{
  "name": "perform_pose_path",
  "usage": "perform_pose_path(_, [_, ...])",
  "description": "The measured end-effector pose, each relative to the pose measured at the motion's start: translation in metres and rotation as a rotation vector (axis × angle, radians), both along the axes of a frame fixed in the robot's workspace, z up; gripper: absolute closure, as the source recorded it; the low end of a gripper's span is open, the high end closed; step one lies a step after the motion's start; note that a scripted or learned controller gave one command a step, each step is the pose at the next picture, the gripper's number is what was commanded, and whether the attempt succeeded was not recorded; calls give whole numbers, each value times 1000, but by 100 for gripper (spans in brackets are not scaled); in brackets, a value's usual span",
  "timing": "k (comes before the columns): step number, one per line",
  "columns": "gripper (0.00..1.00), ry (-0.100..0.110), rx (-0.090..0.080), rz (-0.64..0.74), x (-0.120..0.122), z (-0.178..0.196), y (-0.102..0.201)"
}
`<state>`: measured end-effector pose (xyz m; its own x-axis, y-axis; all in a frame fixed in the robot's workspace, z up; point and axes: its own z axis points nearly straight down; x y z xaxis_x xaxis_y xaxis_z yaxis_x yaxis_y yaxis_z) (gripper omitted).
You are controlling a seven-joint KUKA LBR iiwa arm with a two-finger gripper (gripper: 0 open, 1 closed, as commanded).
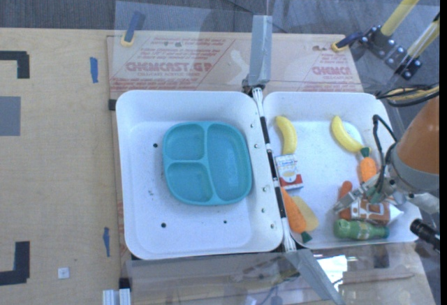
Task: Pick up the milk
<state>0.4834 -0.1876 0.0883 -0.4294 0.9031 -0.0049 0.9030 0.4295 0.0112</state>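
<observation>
The milk [289,172], a small white carton with red and blue print, lies against the left wall of the right bin [316,109], just below a banana. My gripper [357,201] hangs low over the bin's lower right part, well to the right of the milk and apart from it. It sits right beside an orange and white box [372,212] and above a green item [357,229]. The arm's orange band [424,139] rises at the right edge.
The left bin [133,157] holds a teal divided plate [207,162]. In the right bin are two bananas [286,134] [345,134], a carrot [296,212] below the milk, and another carrot [367,169] near the gripper.
</observation>
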Motion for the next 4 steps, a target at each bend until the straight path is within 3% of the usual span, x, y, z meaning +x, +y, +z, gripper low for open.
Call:
perform_pose_path(1, [100,-10,-7,-7,1,11,-4])
perform_pose_path(2, [100,9,-1,64,-3,95,17])
perform_pose_path(3, [0,9,-1,63,-3,95,16])
perform_pose_path(4, [0,7,-2,212,-2,0,78])
